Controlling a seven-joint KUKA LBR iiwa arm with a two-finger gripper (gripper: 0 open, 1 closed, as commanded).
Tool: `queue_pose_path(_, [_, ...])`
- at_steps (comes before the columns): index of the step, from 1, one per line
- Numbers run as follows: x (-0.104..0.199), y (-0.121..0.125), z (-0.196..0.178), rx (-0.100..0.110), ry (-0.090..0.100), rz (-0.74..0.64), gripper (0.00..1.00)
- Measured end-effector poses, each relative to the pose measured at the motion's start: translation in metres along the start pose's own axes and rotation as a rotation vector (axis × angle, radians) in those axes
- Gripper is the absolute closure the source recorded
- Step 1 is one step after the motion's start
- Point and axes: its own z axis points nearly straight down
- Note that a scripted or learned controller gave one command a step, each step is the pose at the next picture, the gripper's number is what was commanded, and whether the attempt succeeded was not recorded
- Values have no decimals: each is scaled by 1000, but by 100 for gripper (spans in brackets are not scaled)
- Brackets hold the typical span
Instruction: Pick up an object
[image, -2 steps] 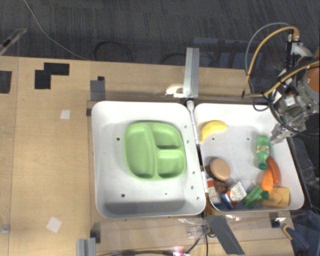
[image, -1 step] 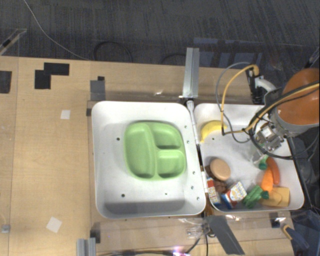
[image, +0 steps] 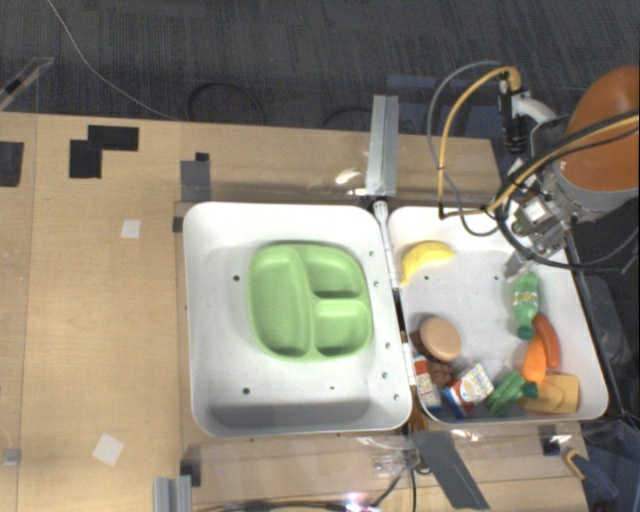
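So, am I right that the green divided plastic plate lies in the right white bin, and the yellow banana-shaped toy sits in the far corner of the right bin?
Not quite: the green divided plastic plate lies in the left white bin, not the right one. The camera view shows this. The yellow banana-shaped toy does sit in the far corner of the right white bin.

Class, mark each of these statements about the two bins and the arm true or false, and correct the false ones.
1. The green divided tray lies in the left bin. True.
2. The yellow banana-like item sits on the green tray. False: it lies in the right bin, near its far left corner.
3. The gripper is over the left bin. False: it is at the right bin's far right edge.
4. The green bottle lies in the right bin. True.
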Motion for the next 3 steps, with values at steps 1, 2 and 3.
queue_pose_path(1, [-35,88,-15,-8,-2,56,100])
queue_pose_path(2, [-36,85,-25,-3,-2,53,100])
queue_pose_path(3, [-94,54,-37,-6,-5,118,100])
